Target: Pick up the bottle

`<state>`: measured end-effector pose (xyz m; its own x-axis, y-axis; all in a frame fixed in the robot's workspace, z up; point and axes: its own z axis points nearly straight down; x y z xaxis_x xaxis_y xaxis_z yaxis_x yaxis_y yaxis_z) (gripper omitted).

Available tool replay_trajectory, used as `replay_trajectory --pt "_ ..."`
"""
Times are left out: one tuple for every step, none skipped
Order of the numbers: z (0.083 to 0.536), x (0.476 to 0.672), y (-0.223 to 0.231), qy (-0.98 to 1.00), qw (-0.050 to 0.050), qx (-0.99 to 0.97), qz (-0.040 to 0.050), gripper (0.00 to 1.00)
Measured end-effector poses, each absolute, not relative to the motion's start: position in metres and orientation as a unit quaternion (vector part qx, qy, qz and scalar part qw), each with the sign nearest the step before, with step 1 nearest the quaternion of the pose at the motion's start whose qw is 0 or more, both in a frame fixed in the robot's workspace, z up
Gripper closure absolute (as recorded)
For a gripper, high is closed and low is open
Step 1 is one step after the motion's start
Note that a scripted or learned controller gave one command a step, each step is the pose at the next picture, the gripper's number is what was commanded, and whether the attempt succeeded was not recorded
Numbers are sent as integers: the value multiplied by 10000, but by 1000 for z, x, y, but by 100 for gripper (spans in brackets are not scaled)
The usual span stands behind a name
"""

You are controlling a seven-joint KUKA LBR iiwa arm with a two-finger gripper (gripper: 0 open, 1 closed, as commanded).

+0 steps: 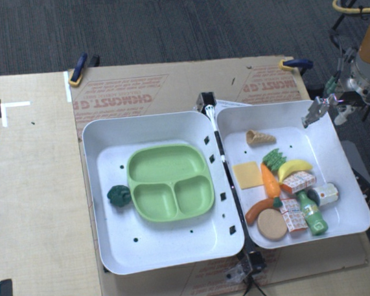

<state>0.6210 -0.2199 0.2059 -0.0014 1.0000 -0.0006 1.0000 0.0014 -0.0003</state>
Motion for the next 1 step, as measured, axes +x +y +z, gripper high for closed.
replay_trajectory --pt "216 622 -220 7086 12 7056 -6 100"
